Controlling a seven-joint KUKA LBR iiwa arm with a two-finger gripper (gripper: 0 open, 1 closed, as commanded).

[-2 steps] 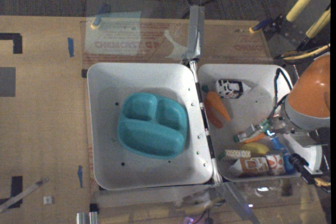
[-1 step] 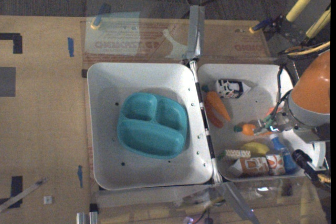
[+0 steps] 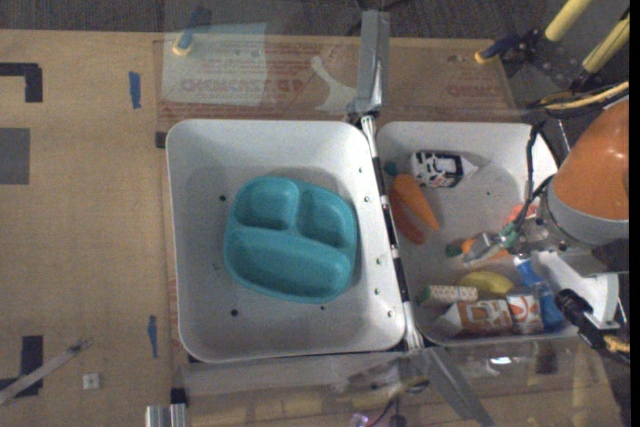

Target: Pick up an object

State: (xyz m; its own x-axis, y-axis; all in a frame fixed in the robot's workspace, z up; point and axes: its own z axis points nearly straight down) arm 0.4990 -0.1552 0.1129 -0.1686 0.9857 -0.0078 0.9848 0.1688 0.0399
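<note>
Now two shallow white bins (image 3: 190, 215) are sitting side by side: one teal divided plastic plate (image 3: 292, 237) in left, one orange carrot (image 3: 413, 205) in right w/ pincer (image 3: 490, 243); labels unreadable.

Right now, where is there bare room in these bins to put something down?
Left bin: bare floor rings the teal tray, widest along its left wall and far corners. Right bin: a bare patch at the far side, beside the cow toy. Its near half is crowded: carrot, banana, cartons, gripper.
</note>
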